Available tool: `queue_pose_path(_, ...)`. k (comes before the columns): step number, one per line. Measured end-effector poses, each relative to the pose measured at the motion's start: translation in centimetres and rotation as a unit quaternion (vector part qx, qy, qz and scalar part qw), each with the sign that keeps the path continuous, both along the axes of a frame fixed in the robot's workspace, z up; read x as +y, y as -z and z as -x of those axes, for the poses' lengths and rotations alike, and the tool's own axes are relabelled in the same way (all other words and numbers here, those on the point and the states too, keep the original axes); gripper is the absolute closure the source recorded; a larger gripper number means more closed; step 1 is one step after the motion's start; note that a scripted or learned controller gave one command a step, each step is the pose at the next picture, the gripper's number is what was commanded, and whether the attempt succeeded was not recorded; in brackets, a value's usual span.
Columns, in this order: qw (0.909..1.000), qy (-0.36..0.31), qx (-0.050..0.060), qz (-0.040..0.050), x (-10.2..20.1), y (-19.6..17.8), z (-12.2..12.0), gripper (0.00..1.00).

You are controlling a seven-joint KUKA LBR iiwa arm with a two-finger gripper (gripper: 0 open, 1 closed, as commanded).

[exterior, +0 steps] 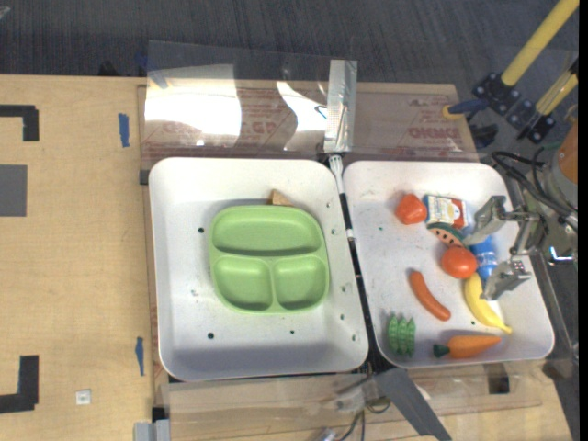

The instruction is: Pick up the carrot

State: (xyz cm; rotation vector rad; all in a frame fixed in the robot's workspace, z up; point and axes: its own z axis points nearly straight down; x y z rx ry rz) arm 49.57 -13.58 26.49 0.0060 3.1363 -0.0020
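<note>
Metal fingers of the gripper (501, 246) stand spread apart, holding nothing, over the right bin (377, 200) beside a curved yellow banana (484, 305) and blue item (484, 251). That smooth white bin holds the tapered orange carrot (470, 344) near its front rim, a ridged green piece (401, 333) and a sausage (429, 295); the left bin (175, 246) holds a three-part green plate (269, 255)

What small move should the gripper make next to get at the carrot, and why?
Probably shift the gripper toward the near edge of the right bin. The carrot lies there on the bin floor, just past the banana, while the gripper hangs over the blue item and the banana, not over the carrot.
</note>
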Motion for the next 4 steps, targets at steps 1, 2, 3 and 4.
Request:
queue_pose_path(1,0.9978,0.066,0.004,-0.0018,3.9,10.3,1.6,0.00)
queue_pose_path(2,0.9636,0.267,0.001,-0.0016,4.3,17.1,-5.6,0.00)
queue_pose_path(3,0.8042,0.594,0.000,-0.0029,5.1,7.9,-6.5,0.00)
queue_pose_path(4,0.8069,0.591,0.002,-0.0020,7.9,8.1,1.6,0.00)
